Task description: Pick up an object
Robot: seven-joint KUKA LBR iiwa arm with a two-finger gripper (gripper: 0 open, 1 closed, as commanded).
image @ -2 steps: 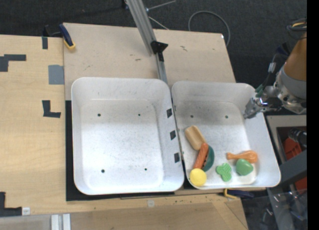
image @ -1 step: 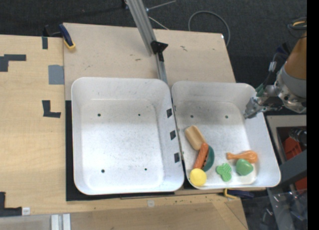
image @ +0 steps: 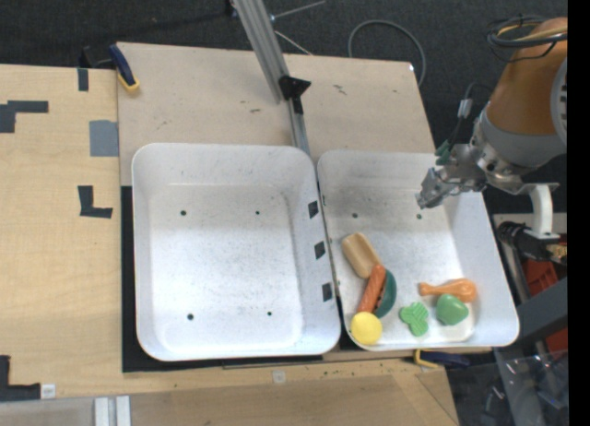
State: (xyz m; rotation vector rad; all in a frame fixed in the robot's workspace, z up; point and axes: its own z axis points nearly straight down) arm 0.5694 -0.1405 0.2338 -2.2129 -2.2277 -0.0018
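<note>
Down at the near edge of the right bin (image: 479,230) there's a little pile of toy food: a yellow lemon (image: 366,327), an orange carrot (image: 373,288) lying across something dark green (image: 387,295), a tan bread roll (image: 359,253) just above them, then a light green piece (image: 415,317), a darker green piece (image: 452,309) and an orange drumstick-looking thing (image: 449,289) off to the right. Left bin (image: 147,230) has no objects in it as far as I can see

End effector (image: 431,190) is hovering over the far half of the right bin, well apart from all the toys, with nothing in it. Too small and blurry to say if it's spread or closed, so I can't tell

If I were picking a target I'd go for the bread roll. It's the closest one to the end effector, it sits mostly on its own with bare bin floor on both long sides, and it looks chunky and rounded so it shouldn't slip out too easily. It lies at a slant, so the wrist probably needs turning to close across the short width. Carrot and lemon are touching or nearly touching their neighbours, seems riskier, and the stuff on the right is close to the bin wall
</note>
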